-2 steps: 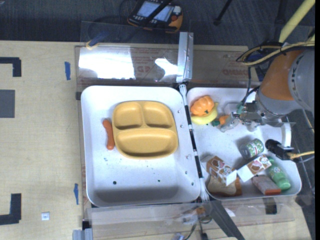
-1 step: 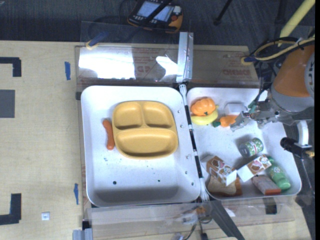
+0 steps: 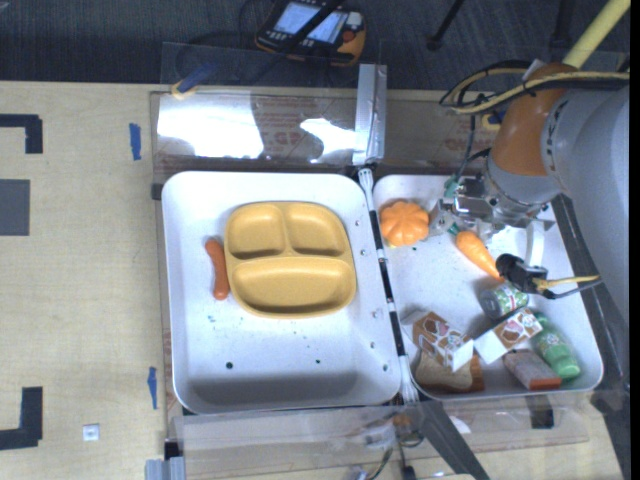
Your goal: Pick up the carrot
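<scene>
The carrot (image 3: pixel 478 253) is a small orange tapered piece lying on the floor of the right bin (image 3: pixel 430 288), thick end toward the back, tip pointing front right. My gripper (image 3: pixel 468 213) hangs over the back of that bin, right above the carrot's thick end and very close to it. The grey arm with its orange band (image 3: pixel 520 138) comes in from the right behind it. From this angle the wrist body hides whether anything touches the carrot.
An orange pumpkin (image 3: pixel 404 222) sits just left of the gripper. Cans, packets and a green bottle (image 3: pixel 556 356) crowd the right bin's front. The left bin (image 3: pixel 190 348) holds a yellow divided plate (image 3: pixel 290 258) and a red-orange sausage (image 3: pixel 217 268).
</scene>
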Robot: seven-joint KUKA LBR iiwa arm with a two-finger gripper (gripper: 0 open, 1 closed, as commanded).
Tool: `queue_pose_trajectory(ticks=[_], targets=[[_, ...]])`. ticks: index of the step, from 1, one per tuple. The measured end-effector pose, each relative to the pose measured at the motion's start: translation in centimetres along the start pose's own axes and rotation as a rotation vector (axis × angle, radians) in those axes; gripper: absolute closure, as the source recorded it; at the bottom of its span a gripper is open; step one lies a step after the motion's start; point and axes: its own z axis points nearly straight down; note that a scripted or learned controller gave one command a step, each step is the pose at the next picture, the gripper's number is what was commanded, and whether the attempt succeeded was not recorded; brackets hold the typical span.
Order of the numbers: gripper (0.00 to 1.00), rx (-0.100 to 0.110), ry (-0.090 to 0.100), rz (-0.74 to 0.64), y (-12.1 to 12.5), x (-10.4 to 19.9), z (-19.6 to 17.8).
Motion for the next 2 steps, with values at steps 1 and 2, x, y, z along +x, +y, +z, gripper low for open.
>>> queue_pose_trajectory(ticks=[1, 2], targets=[[0.0, 0.001, 0.0, 0.119, 2.0, 5.0, -10.0], [0.0, 0.003, 0.0, 0.277, 1.6, 7.7, -10.0]])
